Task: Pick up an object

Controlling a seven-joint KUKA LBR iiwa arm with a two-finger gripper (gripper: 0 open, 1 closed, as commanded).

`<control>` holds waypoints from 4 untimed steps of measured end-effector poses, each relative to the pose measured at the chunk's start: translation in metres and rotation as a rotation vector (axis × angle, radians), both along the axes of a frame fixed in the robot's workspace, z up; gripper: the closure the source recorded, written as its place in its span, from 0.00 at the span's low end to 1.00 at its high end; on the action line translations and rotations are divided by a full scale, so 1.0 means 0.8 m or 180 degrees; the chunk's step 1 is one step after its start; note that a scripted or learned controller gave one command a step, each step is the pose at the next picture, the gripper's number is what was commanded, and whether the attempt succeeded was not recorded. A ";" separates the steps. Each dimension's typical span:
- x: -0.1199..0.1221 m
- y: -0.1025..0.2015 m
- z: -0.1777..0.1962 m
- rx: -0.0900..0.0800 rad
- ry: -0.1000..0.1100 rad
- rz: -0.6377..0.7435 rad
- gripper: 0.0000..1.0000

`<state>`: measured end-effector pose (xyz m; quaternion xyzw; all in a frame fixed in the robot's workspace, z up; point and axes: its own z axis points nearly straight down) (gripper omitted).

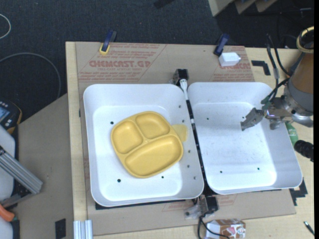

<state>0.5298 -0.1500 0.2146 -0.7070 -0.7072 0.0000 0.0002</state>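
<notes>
A yellow divided plate [146,143] with three compartments lies flat in the left bin [99,108], a little right of its middle. A pale yellow flat piece [180,131] pokes out from under the plate's right edge. My gripper [261,120] hangs over the right side of the right bin [234,178], well away from the plate. Its two fingers are spread, one finger [248,120] pointing left and down, with nothing between them.
The bins stand side by side on a cardboard sheet [149,59] held by clamps at the back. A white block [229,59] sits behind the right bin. A green object [291,132] lies at that bin's right rim. Cables and small parts lie along the front edge.
</notes>
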 end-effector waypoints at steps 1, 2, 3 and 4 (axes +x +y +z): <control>-0.004 0.051 0.275 -0.0011 -0.0069 0.0018 0.00; -0.065 0.106 0.364 -0.0001 -0.0041 0.0016 0.00; -0.062 0.103 0.371 -0.0008 -0.0024 0.0005 1.00; -0.065 0.098 0.201 0.0003 0.0048 -0.0008 1.00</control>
